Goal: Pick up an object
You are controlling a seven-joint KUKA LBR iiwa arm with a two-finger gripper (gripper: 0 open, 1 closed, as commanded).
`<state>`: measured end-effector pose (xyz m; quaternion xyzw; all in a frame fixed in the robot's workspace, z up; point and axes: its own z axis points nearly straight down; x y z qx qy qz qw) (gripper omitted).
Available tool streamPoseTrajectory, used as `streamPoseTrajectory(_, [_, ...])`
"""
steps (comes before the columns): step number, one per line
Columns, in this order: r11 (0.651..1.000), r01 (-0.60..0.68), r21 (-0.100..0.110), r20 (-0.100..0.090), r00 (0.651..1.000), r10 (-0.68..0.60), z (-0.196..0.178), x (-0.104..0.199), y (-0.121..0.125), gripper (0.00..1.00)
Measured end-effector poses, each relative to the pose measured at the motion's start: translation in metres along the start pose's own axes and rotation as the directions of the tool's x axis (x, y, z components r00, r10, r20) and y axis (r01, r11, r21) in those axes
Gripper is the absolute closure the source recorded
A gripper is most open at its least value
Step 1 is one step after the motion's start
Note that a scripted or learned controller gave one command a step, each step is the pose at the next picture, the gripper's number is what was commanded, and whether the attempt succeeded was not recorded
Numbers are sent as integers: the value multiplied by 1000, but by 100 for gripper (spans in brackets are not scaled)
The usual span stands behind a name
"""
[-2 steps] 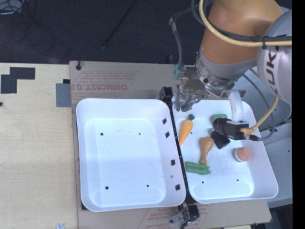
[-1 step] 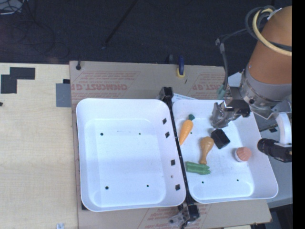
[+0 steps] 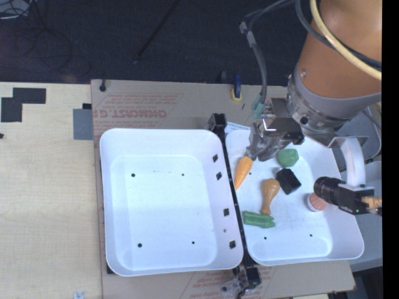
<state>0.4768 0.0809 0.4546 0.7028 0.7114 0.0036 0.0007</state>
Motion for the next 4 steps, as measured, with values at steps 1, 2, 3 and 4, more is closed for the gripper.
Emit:
streamPoseTrajectory(1, [1000,-8,7,6,1000,8,35,24,78,100])
streamPoseTrajectory(2, [1000,-7,14,5,1000,7,57,65,42,100])
streamPoseTrajectory(3, [1000,-7,6,4,1000,7,35,123,63,100])
streamPoseTrajectory(4, [1000,-10,4,4,1000,10,4,162,112,100])
